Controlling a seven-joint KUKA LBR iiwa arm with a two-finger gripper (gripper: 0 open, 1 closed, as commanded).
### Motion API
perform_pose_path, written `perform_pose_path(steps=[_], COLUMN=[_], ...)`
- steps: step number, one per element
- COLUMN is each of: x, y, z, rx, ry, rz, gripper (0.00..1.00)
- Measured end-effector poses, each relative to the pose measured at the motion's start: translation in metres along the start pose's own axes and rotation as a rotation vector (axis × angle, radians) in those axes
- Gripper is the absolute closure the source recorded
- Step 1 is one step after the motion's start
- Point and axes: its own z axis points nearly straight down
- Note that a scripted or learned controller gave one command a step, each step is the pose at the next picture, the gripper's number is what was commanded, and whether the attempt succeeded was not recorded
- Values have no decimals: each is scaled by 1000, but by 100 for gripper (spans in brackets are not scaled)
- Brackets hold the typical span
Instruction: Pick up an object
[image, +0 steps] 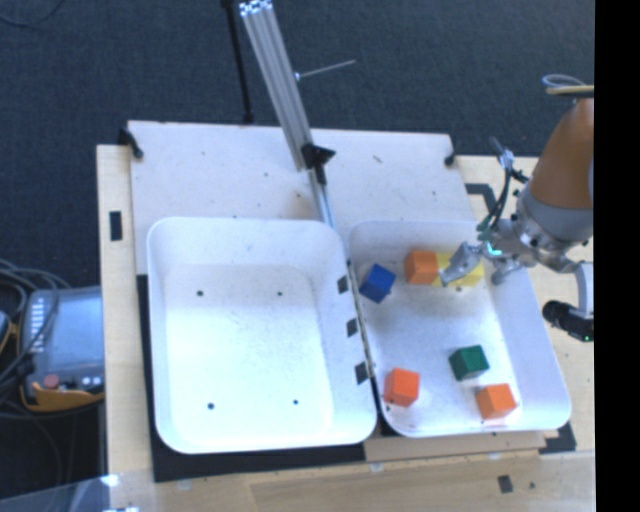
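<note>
The right bin (528, 330) holds several blocks. Along its far side lie a blue block (377, 283), an orange block (421, 267) and a yellow block (468, 277). A green block (468, 361) and two more orange blocks (402, 385) (496, 400) lie nearer the front. My gripper (462, 264) reaches in from the right and hangs low over the yellow block, hiding part of it, right beside the far orange block. From this angle I cannot say whether it touches the yellow block.
The left bin (160, 300) sits beside the right one, the two rims meeting at the middle (352, 320). A slanted aluminium post (283, 90) rises behind the bins. A grey device with cables (60, 345) sits off the bench at the left.
</note>
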Motion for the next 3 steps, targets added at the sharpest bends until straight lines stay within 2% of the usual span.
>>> perform_pose_path(steps=[1,3], x=[0,-6], y=[1,-7], z=[-3,95], rx=[-4,-1], ry=[-2,-2], rz=[-2,6], gripper=[0,0])
